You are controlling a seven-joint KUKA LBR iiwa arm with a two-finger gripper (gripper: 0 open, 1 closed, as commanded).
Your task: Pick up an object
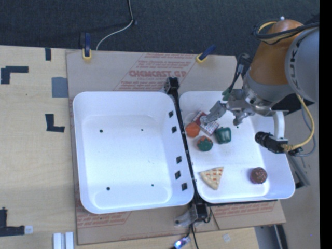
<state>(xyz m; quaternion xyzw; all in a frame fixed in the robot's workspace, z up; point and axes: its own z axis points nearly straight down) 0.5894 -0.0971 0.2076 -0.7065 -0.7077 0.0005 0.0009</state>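
The end effector hangs with fingers spread over the right bin, above the green pepper, beside the orange ball and pizza slice.

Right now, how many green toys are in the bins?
2, both in the right bin: one green toy by the claw, the other lower left. More may hide beneath the claw.

Robotics lab or test bench. Evidence: industrial arm with exposed cables over light wood bench; two white bins on cardboard sheet held by clamps; black tape marks on benchtop; dark carpet behind; toy food as test pieces.
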